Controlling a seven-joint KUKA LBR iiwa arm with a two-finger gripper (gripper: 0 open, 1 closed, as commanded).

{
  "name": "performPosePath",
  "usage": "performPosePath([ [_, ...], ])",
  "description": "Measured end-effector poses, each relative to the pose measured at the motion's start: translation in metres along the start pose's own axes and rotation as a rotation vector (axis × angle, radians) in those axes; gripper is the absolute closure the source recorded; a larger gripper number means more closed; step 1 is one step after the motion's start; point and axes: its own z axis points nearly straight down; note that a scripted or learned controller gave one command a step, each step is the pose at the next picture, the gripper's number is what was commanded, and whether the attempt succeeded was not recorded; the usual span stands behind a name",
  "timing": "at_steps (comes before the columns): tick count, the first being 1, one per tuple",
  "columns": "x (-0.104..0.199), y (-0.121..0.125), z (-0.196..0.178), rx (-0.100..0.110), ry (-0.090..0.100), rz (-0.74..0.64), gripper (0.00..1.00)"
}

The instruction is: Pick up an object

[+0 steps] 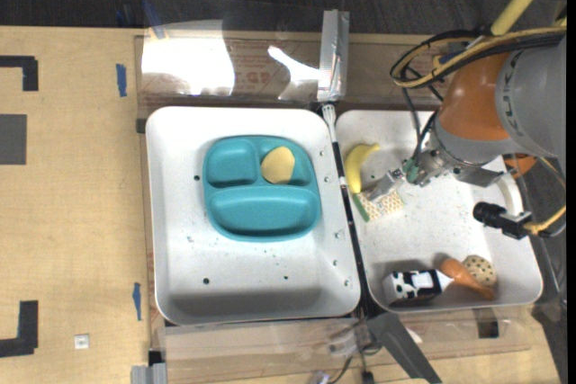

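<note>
Arm's in over the right bin (517,283), coming from the right side of the view, orange band up top. The hand (393,183) is low near the bin's left part, tip pointing left. Can't tell how far it's spread from this angle, too small and cluttered; nothing visibly clamped in it.

Closest candidate: the banana (360,165), just left of the hand and a bit toward the far wall. Its long axis runs roughly near-far along the bin's left wall, curved, top end bending right. So the coming move, by my read, is a short shift left and slightly back, w/ the grip set across that axis.

Just below the hand lies a speckled item (385,206), green on one edge, prob. a sponge or wafer, can't say which. It's so close to the tip that it could be the target instead; touching or not, can't tell.

Other stuff in the right bin, near wall: a black-and-white toy (416,283), cow-like, and beside it an orange-and-tan piece (468,271), spotted end to the right. Both well apart from the hand.

Left bin (180,265): a teal divided plate (261,202), w/ a yellow lemon-like fruit (278,165) in its upper right compartment. Other compartments bare.

Nothing lifted yet; pick not done.
</note>
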Motion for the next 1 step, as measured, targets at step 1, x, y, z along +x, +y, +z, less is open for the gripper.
performPosePath([
  [1,-0.0501,0.0434,-0.0215,0.016,0.006,0.191,0.0],
])
